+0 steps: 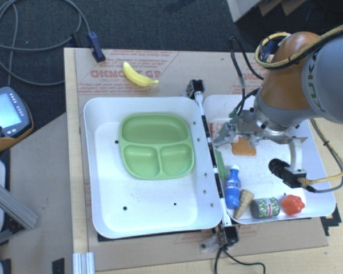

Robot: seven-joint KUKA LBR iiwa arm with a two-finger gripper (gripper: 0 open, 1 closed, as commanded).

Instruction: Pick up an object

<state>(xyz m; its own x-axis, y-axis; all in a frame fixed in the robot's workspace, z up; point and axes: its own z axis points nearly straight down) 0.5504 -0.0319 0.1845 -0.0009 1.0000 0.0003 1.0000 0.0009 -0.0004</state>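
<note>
Where cardboard point(160, 73) reads "CHICMON", banana point(139, 75) lies, tool point(231, 135) over right bin point(317, 170).

Surroundings: dark carpet floor around the worktop

Carpet floor point(160, 16) is dark grey. Black cable point(28, 16) loops across it at upper left. Wooden worktop point(74, 153) carries printed cardboard sheet point(177, 67).

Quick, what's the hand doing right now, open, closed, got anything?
Hand: low in the right bin beside an orange item; open or closed cannot be told.
</note>
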